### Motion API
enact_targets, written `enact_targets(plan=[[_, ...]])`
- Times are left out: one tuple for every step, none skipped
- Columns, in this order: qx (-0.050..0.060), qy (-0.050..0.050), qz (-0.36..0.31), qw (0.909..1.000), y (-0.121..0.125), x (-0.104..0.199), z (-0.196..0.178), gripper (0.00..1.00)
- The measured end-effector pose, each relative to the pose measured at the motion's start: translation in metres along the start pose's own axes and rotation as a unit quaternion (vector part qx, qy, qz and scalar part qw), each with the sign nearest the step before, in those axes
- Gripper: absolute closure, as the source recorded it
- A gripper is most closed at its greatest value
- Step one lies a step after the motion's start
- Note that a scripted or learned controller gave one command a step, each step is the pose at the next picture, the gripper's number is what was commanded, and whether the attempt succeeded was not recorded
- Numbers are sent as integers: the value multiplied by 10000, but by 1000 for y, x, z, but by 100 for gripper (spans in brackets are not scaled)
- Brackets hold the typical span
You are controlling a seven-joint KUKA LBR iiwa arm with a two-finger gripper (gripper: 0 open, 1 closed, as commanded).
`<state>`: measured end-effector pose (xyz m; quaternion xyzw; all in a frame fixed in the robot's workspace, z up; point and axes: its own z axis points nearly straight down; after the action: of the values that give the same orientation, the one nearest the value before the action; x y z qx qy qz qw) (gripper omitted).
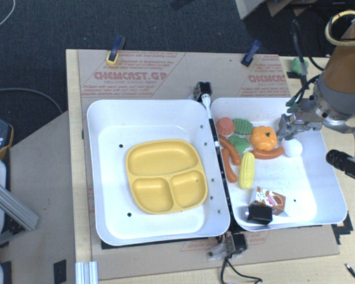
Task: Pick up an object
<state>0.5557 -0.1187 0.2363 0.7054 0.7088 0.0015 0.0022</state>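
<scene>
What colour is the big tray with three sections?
Yellow. The divided tray shows best in the camera view, in the left bin.

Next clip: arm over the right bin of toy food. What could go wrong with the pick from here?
1. The tool sits beside the orange pumpkin, which touches the sausage and green pieces; closing may nudge rather than grasp.
2. The white ball nearby could roll away.

Right bin (319,206): toys crowd left half. Orange pumpkin (264,138), green veggies (241,134), hot dogs (228,152), yellow corn (247,170) bunched close, some touching. Black block (260,213) and snack pack (273,200) near front wall. Right half bare floor, room to reach. Left bin (100,158): yellow tray (164,175) fills middle, bare strips around.
</scene>
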Motion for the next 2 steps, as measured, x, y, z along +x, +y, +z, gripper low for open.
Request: enact_targets(plan=[[2,4,-5,10000,35,43,2,100],[49,9,17,10000,34,44,22,100]])
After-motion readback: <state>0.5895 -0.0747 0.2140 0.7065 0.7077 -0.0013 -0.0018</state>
